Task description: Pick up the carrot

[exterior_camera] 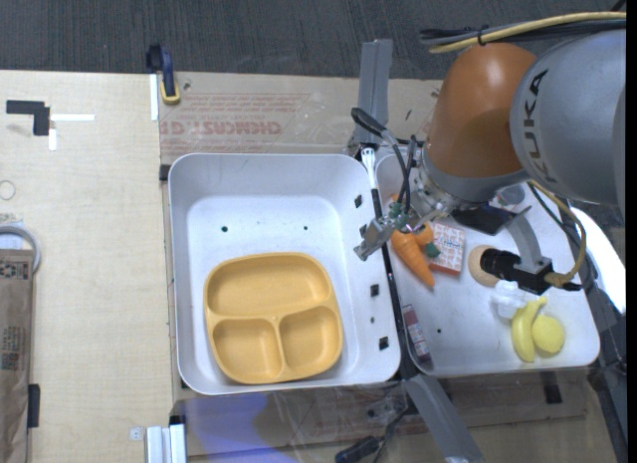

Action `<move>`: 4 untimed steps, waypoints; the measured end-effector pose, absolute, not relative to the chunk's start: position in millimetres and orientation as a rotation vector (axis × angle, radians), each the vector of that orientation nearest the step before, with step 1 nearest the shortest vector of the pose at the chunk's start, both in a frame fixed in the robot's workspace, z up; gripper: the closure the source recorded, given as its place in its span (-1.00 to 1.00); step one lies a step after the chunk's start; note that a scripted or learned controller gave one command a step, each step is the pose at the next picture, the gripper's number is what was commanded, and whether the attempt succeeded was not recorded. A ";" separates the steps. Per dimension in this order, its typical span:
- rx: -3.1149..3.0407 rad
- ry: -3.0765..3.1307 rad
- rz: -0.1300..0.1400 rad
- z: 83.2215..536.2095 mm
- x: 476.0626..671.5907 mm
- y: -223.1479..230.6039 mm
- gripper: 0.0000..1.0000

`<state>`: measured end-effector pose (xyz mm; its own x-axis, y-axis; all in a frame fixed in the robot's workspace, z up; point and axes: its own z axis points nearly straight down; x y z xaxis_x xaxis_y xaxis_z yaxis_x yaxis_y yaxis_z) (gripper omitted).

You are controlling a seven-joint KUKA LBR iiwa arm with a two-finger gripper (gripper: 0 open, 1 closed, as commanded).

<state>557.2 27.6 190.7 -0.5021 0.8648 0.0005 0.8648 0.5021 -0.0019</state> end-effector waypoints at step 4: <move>-0.995 -2.981 -0.002 200.7 567.8 -2.3 1.00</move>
<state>567.8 -2.3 200.7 -0.7996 0.6005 -0.0007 0.6005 0.7996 0.0014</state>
